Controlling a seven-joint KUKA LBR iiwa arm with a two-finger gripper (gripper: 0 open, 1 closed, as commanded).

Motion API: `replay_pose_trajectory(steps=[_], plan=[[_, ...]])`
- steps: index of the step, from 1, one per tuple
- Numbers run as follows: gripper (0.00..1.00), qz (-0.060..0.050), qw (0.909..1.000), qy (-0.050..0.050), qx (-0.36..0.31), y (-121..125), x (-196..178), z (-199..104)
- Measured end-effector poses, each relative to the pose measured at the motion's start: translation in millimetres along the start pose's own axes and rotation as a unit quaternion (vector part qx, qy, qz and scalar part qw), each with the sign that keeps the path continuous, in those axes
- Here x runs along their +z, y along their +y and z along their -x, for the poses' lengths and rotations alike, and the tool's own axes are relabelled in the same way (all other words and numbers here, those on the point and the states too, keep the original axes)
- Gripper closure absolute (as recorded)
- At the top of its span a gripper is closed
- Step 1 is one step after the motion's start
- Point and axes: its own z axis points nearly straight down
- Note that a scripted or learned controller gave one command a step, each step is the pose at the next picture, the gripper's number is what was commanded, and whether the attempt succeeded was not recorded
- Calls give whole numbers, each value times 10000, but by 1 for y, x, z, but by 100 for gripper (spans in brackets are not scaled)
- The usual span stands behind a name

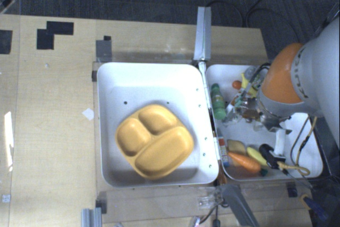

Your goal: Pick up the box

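Watching from the console, I see the gripper [240, 110] low over the cluttered bin [220, 75], but I cannot tell whether it is open or closed, or whether it has hold of anything. I cannot pick out the box for sure; it probably lies right under the gripper, hidden by the wrist. A green bottle [217, 99] lies just beside the gripper. I expect light, stiff card that crushes easily, so I would take it gently across 2 flat opposite faces, at mid-height.
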Motion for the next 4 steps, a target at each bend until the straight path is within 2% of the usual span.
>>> replay_pose_trajectory(steps=[1, 2, 3, 4], plan=[[0, -36, 9965, 1, -840, 31, -21, -7], [0, -216, 9975, 3, -679, 98, -1, -16], [100, -240, 9972, -8, -704, 98, -12, -16], [100, -140, 9890, 50, -1468, 85, -1, 7]])
